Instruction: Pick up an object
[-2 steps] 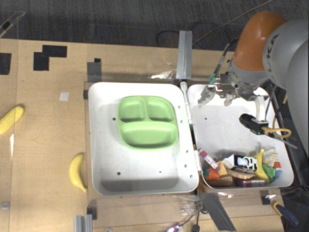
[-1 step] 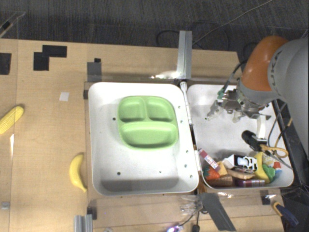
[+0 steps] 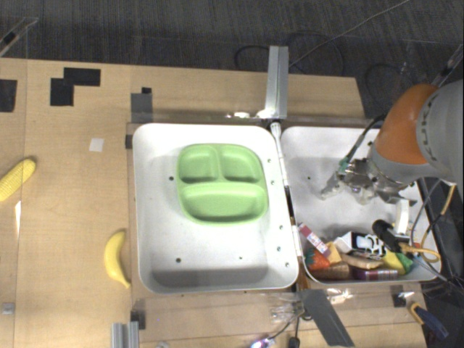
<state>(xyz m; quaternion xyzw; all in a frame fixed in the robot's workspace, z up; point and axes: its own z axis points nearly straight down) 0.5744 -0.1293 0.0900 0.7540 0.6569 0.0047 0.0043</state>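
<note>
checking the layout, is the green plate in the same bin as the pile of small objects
No, the green plate lies alone in the left bin, while the pile of small objects sits in the right bin.

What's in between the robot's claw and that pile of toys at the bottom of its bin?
Just bare white bin floor. In the camera view, the gripper hangs above the pile of objects, with nothing lying between them.

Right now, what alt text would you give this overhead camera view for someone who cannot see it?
A grey robot arm with an orange band reaches from the right, its claw over the right white bin above a pile of small objects. The left white bin holds a green divided plate; a banana lies on the bench.
</note>
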